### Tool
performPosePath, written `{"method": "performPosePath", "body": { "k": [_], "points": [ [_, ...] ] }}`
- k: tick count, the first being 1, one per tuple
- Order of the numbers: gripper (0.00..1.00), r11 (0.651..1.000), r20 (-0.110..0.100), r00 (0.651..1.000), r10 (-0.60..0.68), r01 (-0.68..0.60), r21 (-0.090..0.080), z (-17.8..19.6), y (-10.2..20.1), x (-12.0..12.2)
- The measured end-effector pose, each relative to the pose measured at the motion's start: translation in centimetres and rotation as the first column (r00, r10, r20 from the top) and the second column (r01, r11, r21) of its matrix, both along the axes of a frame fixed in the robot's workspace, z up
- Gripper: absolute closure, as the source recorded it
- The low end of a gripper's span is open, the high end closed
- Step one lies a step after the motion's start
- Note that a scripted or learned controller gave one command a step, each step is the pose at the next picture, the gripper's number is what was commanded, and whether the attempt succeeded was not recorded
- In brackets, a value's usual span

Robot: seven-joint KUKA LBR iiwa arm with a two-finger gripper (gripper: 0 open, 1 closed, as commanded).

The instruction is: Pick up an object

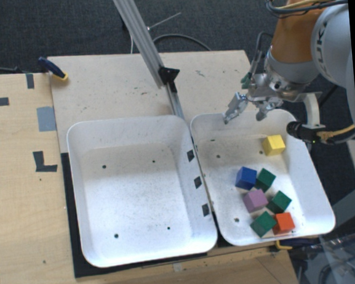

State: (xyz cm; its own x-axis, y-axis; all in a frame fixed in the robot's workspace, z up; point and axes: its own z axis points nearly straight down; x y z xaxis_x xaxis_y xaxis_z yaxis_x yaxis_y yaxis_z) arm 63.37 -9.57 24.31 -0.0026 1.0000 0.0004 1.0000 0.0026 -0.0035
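Pale wooden bench [116,82], two shallow white plastic bins [82,177]. Metal two-finger pincer [246,110] open, empty, above right bin's far rim. Small yellow cube [274,144] just below it; coloured cubes [263,199] clustered further down.

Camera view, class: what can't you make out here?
- Green block: its side toward the orange block is too tight to judge touching.
- Purple block: its lower edge is crowded by neighbours.
- Right bin: a small part of its far rim is covered by the end effector.
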Motion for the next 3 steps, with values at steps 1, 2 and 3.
{"method": "performPosePath", "body": {
  "k": [1, 2, 3],
  "points": [
    [0.00, 1.000, 0.000, 1.000, 0.000, 0.000, 0.000, 0.0, 0.0, 0.0],
    [0.00, 1.000, -0.005, 1.000, -0.001, 0.001, -0.001, -5.3, 0.9, -0.7],
    [0.00, 1.000, -0.006, 1.000, -0.002, 0.002, -0.001, -11.5, 0.2, -1.3]
  ]
}}
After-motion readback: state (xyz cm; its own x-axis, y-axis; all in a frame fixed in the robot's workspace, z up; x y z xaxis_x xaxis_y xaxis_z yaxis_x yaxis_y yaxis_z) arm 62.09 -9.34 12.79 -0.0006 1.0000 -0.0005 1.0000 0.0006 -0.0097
